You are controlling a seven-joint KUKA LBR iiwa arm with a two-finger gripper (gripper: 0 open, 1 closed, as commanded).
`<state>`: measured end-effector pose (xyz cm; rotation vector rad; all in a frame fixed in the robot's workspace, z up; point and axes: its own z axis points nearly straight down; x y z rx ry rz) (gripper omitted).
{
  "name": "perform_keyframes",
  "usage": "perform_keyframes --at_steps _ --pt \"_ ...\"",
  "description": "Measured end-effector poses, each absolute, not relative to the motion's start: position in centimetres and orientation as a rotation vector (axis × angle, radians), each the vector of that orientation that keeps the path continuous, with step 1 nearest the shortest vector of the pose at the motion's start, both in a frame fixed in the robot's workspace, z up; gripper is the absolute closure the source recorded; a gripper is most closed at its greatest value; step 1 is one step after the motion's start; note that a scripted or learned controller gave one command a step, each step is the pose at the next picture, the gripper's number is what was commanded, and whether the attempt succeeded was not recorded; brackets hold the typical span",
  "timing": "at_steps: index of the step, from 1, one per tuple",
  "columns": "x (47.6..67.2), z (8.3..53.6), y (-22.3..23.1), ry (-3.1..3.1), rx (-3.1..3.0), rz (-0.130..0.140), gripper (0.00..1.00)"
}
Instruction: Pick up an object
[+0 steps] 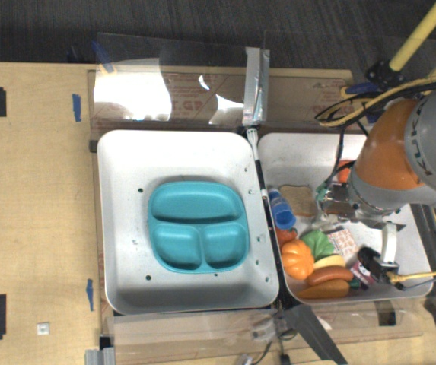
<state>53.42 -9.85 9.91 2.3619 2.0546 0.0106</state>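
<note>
A pale wooden desk (35,226) carries two shallow white bins side by side, with dark carpet beyond; the left bin (126,280) holds a teal divided tray (198,225), while the right bin (301,147) holds a heap of toy food crowded toward its near left corner; there lie a blue bottle-like piece (282,213), an orange pumpkin (297,258), a green vegetable (318,243), a yellow piece (329,262) and a brown sausage shape (326,277); the grey arm, orange-banded, reaches in from the right and hangs over the right bin's middle, its claw (341,213) partly hidden beneath the wrist, so I cannot tell whether it is released or clenched; the nearest pickable things lie just left of and nearer the camera than the claw, the sausage's long axis running roughly left to right; I judge a short move that way comes first.
</note>
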Motion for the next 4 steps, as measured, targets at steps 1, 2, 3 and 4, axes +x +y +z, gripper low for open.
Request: perform_keyframes --at_steps 1,2,3,4 --pt "52.9 11.1 -18.1 2.066 2.364 -0.001 1.0" --pt "52.9 11.0 -17.9 2.071 2.362 0.0 0.0" --pt "50.9 17.3 -19.0 2.097 2.333 0.004 0.0" --pt "52.5 9.5 -13.2 1.953 2.469 -0.005 0.0"
